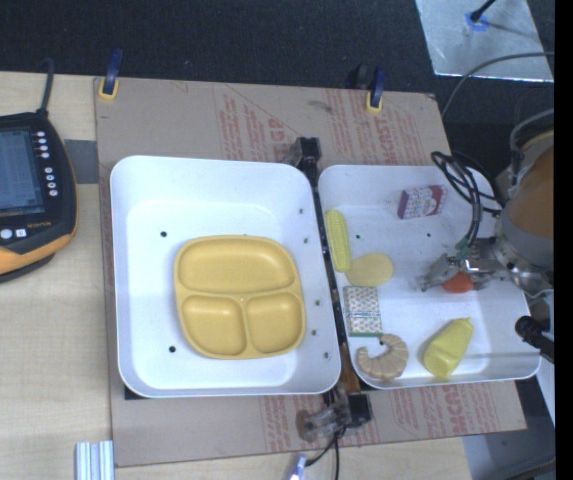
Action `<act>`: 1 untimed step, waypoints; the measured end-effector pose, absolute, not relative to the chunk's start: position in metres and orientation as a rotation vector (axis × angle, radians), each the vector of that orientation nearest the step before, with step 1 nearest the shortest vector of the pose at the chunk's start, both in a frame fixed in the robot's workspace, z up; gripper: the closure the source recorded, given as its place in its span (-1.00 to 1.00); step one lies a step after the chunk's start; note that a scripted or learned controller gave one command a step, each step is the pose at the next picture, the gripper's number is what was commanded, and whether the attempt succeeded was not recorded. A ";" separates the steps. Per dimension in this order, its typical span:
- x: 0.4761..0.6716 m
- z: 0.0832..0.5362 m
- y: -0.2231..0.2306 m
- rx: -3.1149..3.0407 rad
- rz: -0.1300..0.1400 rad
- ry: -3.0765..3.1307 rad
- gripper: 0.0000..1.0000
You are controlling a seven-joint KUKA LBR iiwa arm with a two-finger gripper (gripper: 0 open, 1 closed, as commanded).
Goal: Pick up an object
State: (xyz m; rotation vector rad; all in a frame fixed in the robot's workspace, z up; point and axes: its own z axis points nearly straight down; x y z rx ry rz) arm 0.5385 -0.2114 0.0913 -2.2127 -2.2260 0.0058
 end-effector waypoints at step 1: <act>0.538 0.102 -0.213 -2.210 0.010 -2.230 1.00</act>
